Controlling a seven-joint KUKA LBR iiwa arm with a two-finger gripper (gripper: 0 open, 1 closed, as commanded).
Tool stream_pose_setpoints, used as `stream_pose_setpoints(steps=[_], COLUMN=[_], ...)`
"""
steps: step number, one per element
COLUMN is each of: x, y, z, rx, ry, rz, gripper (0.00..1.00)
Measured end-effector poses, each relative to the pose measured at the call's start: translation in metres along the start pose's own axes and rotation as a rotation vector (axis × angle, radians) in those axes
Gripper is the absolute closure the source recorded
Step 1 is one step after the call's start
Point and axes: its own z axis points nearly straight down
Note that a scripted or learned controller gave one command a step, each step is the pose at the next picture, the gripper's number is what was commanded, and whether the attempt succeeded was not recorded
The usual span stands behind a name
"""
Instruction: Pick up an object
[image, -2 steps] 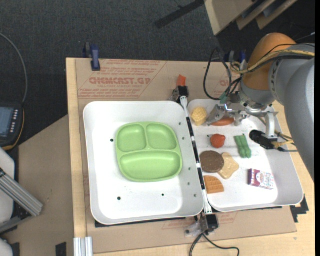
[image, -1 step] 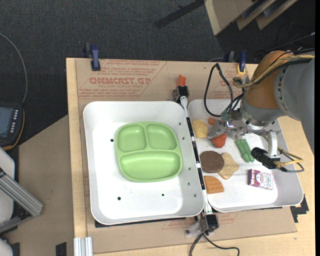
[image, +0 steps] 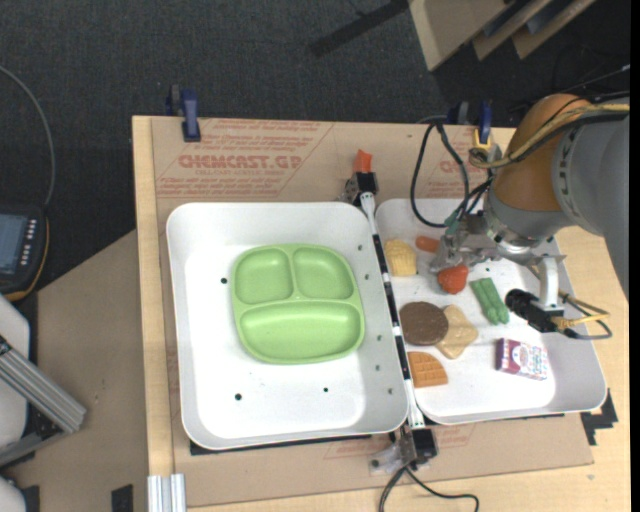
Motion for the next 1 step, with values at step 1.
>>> stream_pose_setpoints(steps=[1], x=[0.0815], y=[-0.0231], z=[-0.0960], rx=[-0.008], ry=[0.004], rz=[-0.010], gripper=[1.00])
